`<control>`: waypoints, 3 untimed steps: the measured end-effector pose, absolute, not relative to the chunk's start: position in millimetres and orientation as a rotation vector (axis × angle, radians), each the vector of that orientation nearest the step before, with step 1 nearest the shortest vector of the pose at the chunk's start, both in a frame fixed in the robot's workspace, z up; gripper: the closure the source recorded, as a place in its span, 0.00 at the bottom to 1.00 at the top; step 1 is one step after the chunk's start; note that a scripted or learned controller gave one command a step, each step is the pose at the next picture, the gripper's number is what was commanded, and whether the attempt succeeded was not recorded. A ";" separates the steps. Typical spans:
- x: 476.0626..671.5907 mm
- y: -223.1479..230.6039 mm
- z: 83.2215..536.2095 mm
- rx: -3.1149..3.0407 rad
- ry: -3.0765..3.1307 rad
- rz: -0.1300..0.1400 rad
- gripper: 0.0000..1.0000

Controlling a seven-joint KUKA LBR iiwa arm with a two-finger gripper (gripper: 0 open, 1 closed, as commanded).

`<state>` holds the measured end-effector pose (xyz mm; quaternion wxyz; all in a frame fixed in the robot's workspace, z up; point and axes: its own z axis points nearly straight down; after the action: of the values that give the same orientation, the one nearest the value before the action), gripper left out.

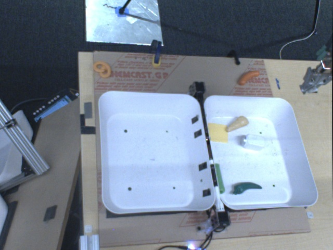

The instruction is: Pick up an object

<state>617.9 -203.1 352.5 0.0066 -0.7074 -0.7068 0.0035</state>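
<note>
The right bin (299, 139) holds a yellow flat square (218, 132), a tan cone-shaped piece (237, 123), a clear small block (252, 141) and a dark green curved piece (245, 188). A thin green strip (220, 177) lies along the bin's left wall. My gripper (315, 82) hangs at the far right edge of the view, above the bench beyond the right bin's far right corner, apart from every object. Nothing shows between its fingers.
The left bin (151, 150) sits beside the right one, joined by black clips (197, 134). On the cardboard behind lie an orange sausage shape (248, 77), an orange ring (102, 69) and a blue-yellow clamp (155, 53). A metal sheet (123, 14) lies further back.
</note>
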 end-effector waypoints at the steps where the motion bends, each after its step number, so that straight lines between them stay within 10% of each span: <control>1: 601.7 -136.0 443.8 -2.217 -2.239 -0.013 1.00; 3: 581.7 11.1 538.4 -2.211 -2.237 -0.011 1.00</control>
<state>581.7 11.1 538.4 -0.0019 -0.7030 -0.7112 -0.0036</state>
